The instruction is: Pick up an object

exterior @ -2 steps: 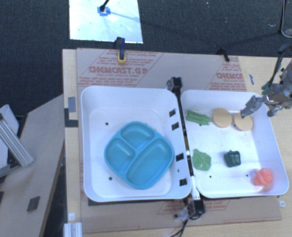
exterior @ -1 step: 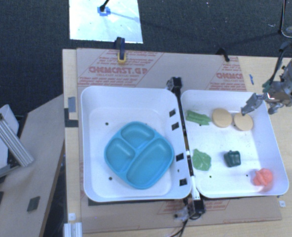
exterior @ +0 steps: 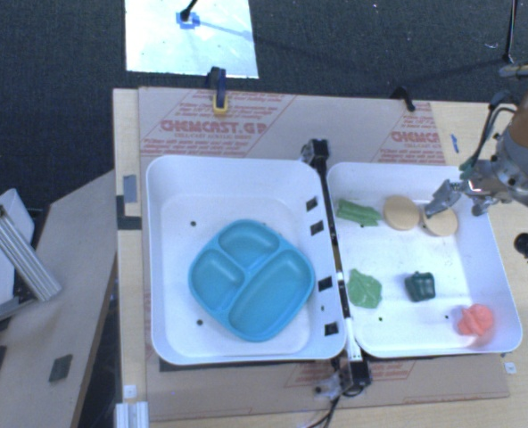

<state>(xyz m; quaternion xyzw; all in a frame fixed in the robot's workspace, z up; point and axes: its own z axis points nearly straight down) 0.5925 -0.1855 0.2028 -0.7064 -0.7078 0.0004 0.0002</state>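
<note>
Camera view: gripper (exterior: 460, 197) sits over the right bin (exterior: 500, 266), at its upper right, with two tan discs beside it: one disc (exterior: 401, 212) just left of the fingertips, the other (exterior: 441, 224) directly below them, partly overlapped by a finger. Further left of the discs lies a green strip (exterior: 358, 212). Below the discs: a light green leaf piece (exterior: 365, 289), a dark green block (exterior: 420, 286), and a pink lump (exterior: 475, 320) at the bin's lower right corner. Arm is cut off by the frame's right side. Small items are blurred; exact identity unclear. Fingers appear spread apart, nothing visible between them. Left bin (exterior: 166, 194) holds a blue divided plate (exterior: 251, 279).
</note>
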